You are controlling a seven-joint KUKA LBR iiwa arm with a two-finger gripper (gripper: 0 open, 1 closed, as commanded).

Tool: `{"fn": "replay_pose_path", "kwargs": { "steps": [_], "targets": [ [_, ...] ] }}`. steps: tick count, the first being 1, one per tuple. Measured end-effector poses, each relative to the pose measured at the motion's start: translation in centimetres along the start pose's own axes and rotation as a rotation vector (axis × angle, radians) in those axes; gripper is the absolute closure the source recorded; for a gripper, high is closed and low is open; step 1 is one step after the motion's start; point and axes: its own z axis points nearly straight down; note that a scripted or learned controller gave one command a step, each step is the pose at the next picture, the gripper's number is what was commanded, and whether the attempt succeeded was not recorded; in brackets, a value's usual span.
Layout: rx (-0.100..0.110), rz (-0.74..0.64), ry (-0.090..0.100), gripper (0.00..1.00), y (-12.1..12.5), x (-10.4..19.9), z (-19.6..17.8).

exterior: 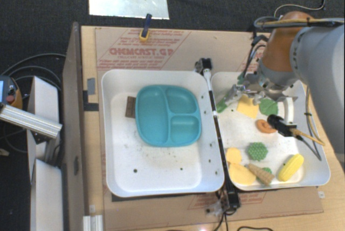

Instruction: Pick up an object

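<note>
My gripper (249,93) is low over the back of the right bin (318,170), just above a yellow wedge (248,109) and a green leafy piece (268,107). I see nothing clearly held between its tips. An orange ring (263,126) lies in front of them. Further forward are a green bumpy ball (257,151), a corn cob (290,167), a yellow round piece (234,156), a yellow slab (242,175) and a tan cone (262,173). A small green piece (221,107) lies by the bin's left wall.
The left bin (116,170) holds a teal divided plate (167,115) and a brown block (130,107) beside the plate's left edge. The grey arm (318,68) with its orange band (280,54) covers the right bin's back right corner.
</note>
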Motion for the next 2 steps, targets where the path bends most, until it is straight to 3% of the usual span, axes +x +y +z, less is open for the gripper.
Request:
{"fn": "replay_pose_path", "kwargs": {
  "steps": [1,2],
  "targets": [
    [-0.001,0.005,-0.001,0.0,-1.7,-2.7,1.1],
    [0.009,0.009,0.003,0.0,-13.5,-3.1,1.7]
  ]
}}
